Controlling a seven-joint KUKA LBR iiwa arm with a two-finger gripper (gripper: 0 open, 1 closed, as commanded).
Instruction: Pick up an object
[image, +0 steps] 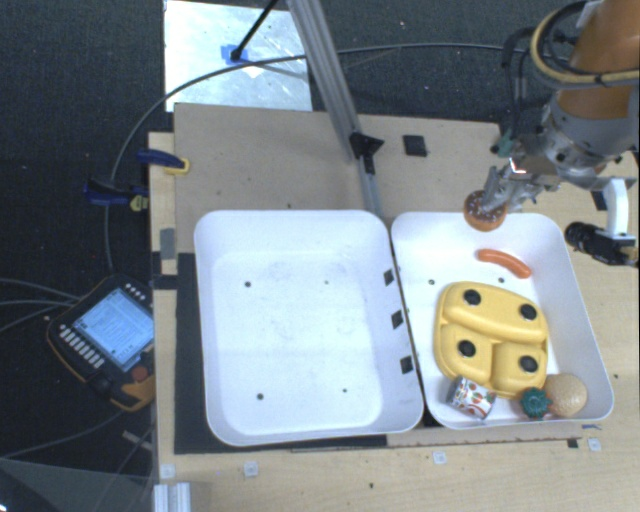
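Observation:
My gripper (490, 203) hangs over the far rim of the right bin (580, 300), near its back left corner. A small brown round object (482, 212) sits between its fingertips, and the fingers look shut on it. Below it in the bin lie an orange sausage-shaped piece (503, 262), a big yellow moulded toy (492, 337) with dark holes, a small printed can (470, 397) on its side, a teal ball (535, 403) and a tan ball (566, 393).
The left bin (215, 300) stands beside the right one, their rims touching. A metal pole (335, 90) slants across the bench's back. A teach pendant (105, 335) and cables lie off the bench at left.

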